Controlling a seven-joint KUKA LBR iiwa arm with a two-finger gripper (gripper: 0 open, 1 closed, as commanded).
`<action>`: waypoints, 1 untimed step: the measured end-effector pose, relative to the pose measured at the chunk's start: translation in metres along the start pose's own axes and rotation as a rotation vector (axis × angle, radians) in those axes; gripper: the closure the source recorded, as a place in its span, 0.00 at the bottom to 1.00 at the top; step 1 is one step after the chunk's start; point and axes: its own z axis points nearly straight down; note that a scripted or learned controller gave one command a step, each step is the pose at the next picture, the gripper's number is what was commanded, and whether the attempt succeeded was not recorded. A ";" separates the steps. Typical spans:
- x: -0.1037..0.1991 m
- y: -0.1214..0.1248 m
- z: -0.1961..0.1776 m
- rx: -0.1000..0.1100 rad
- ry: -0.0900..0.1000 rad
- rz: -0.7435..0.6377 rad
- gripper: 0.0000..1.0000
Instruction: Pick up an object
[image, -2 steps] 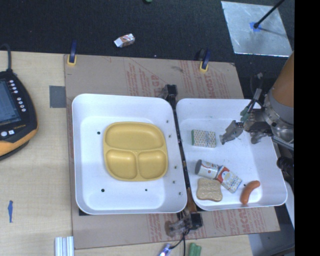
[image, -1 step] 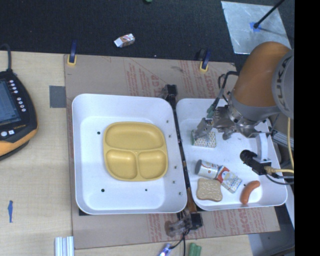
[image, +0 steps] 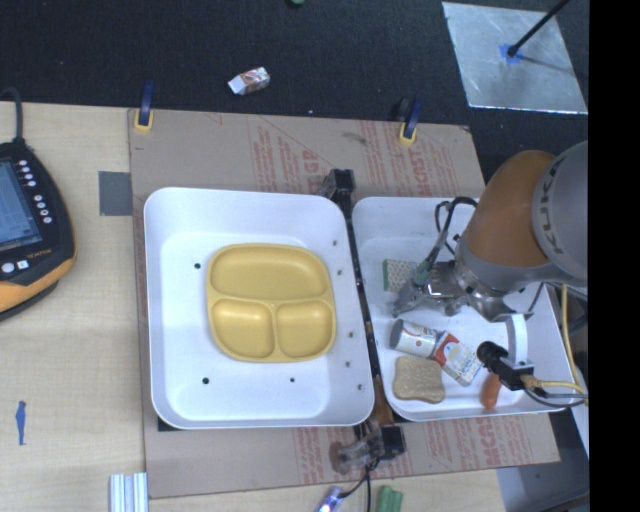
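Camera view
Arm: the grey arm with its orange band (image: 510, 205) comes in from the right edge and leans over the right bin's far-right part.
Gripper: the gripper (image: 418, 292) hangs low over the middle of the right bin, near its left wall; how wide it stands cannot be told, and nothing can be seen caught in it.
Right bin: the right bin (image: 372, 222) is white and shallow, its left wall running beside the left bin's right wall.
Green scrap: a small green mesh piece (image: 398, 271) lies toward the bin's left wall, just beside the gripper.
Tube: a white tube with a red label (image: 437, 348) lies slanted in the near half of the bin, just in front of the gripper.
Bread slice: a tan toy bread slice (image: 418, 380) rests by the near wall, touching or almost touching the tube.
Orange stick: an orange carrot-like piece (image: 490, 392) sits at the near-right corner, partly under a black part of the arm.
Left bin: the left bin (image: 180, 230) carries a yellow divided plate (image: 270, 301) near its centre, one long compartment at the far side and two smaller ones at the near side.
Worktop: a pendant controller (image: 28, 230) lies at the bench's left edge.
Floor: a crumpled wrapper (image: 249, 81) lies beyond the far edge.
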 end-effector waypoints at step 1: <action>-0.005 0.043 -0.001 -0.002 0.000 0.000 0.00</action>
